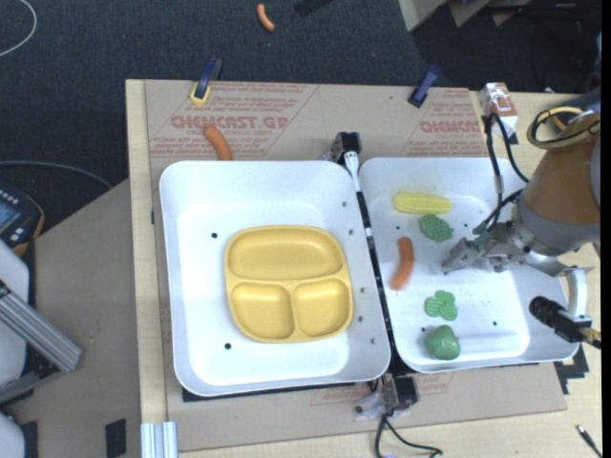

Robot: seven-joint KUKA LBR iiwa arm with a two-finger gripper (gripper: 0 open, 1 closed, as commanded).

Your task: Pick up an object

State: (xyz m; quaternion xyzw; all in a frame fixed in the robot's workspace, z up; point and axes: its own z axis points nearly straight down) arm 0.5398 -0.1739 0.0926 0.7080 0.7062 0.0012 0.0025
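From the overhead camera, two white bins are sitting side by side on a board-covered bench. The left bin (181, 256) is holding a yellow divided plate (286, 282) with three compartments, lying flat near its middle. The right bin (477, 346) is carrying the loose items: a yellow corn cob (421, 203) is lying toward the far side, a dark green leafy piece (436, 227) is resting just near of it, an orange sausage (403, 262) is lying close to the bin's left wall, a light green ruffled piece (440, 304) is sitting nearer, and a green rounded vegetable (442, 343) is sitting nearest of all.

The arm is reaching in from the right, its orange band showing above the wrist, and the gripper (465, 258) is hanging over the right bin, right of the sausage and between the dark leafy piece and the ruffled piece. How wide its jaws are standing cannot be told at this angle, and nothing is visibly caught in it.

On the board beyond the left bin, another orange sausage (219, 142) is lying loose, and a further one (265, 17) is lying on the dark floor beyond the bench.
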